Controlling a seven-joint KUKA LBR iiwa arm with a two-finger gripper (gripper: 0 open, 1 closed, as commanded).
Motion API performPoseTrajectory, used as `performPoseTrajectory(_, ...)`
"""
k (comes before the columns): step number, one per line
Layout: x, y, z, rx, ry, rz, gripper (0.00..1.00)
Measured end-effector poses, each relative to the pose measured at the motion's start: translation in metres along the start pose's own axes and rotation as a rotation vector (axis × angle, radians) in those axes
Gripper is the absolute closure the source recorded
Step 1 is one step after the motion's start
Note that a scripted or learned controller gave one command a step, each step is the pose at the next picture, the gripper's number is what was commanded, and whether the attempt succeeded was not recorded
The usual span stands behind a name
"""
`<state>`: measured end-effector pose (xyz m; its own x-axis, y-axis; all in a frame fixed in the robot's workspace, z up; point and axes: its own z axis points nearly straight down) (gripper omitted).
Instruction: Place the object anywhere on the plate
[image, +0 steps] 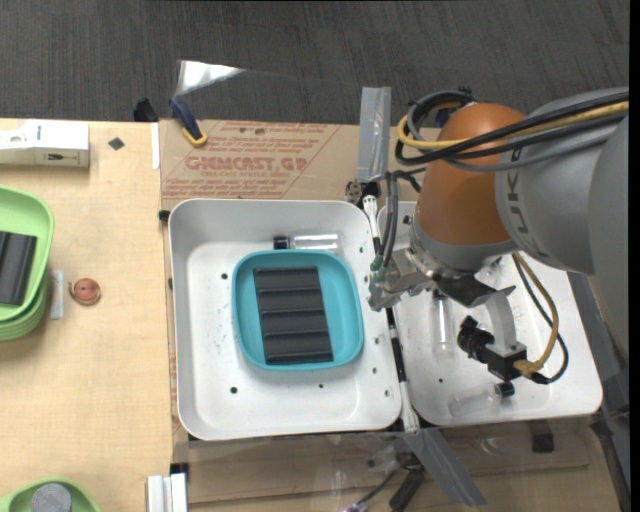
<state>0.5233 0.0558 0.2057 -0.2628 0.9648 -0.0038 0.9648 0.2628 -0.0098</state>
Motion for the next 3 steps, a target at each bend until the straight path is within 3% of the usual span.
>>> performPoseTrajectory(1,0.0,0.0,0.0,0.0,0.0,0.0,0.0)
performPoseTrajectory(2,-0.054,-0.01,-0.011,-0.007,0.002,0.049,0.0)
performPoseTrajectory(3,-0.069,-0.009,-0.1,-0.006,0.002,0.153,0.0)
